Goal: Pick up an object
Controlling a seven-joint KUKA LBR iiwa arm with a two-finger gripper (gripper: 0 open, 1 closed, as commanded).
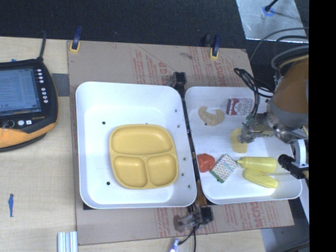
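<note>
Light wood bench [37,193] carries a brown cardboard sheet with red print [157,62], held at its 12 o'clock edge by two clamps [75,41]. Two shallow white plastic bins sit side by side on the sheet: left bin [92,140], right bin [210,96], walls touching. Black-and-orange handheld control pendant with lit screen [23,101] lies on bare wood at 9 o'clock, blue mark [11,203] at 7 o'clock

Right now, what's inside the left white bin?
The left bin holds a yellow divided tray with three compartments, nothing in them. Whatever bin floor lies beneath the tray is covered.
</note>
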